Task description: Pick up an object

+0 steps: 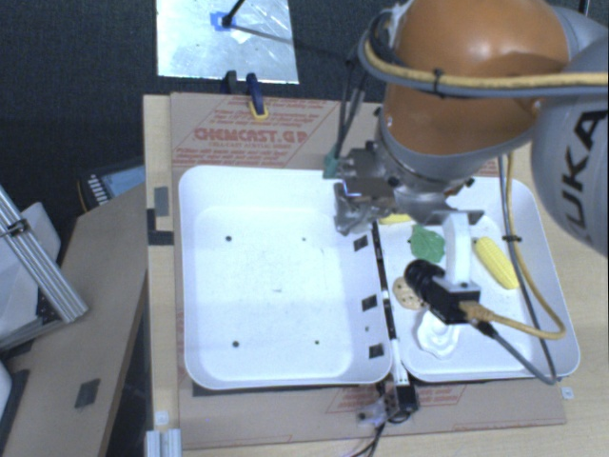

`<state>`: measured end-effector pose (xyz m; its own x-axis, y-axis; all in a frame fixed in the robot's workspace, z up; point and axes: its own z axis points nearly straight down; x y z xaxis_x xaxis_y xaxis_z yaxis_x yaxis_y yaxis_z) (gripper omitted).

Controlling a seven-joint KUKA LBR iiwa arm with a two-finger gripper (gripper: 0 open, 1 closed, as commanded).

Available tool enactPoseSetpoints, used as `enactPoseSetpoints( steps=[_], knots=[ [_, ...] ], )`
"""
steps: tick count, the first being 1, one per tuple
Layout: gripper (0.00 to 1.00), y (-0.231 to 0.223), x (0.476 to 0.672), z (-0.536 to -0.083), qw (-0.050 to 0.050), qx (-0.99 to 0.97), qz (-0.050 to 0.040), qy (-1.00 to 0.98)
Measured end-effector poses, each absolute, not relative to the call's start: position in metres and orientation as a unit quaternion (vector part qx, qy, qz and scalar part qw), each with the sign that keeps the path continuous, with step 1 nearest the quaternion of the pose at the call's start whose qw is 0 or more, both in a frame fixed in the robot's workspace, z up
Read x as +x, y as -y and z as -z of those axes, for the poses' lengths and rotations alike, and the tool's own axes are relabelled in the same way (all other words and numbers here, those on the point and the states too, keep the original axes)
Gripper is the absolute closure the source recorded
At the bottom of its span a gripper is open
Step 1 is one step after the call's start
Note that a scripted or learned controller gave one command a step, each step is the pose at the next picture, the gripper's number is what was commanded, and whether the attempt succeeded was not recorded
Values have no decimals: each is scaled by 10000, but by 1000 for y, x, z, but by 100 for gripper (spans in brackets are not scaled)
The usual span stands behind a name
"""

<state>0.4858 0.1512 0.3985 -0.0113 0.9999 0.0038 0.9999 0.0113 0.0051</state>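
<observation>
Claw (354, 212) hangs over the right bin's (506, 355) left edge, open or closed impossible to tell; corn cob (496, 261) lies inside.

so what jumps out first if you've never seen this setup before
The big orange band of the arm looms at the upper right, hanging over the right bin. Below it in that bin lie a yellow corn cob, a green leafy piece, a tan cookie and a white blob. The left bin sits right beside it.
</observation>
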Motion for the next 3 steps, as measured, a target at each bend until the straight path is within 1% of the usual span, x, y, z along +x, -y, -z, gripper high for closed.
enactPoseSetpoints(
  steps=[1, 2, 3],
  knots=[
    [100, -123, 487, -458, 18, 7074, -32, -7068],
    [100, -96, 487, -388, -6, 7077, 16, -7065],
    [100, -126, 487, -464, 19, 7049, -41, -7093]
  ],
)
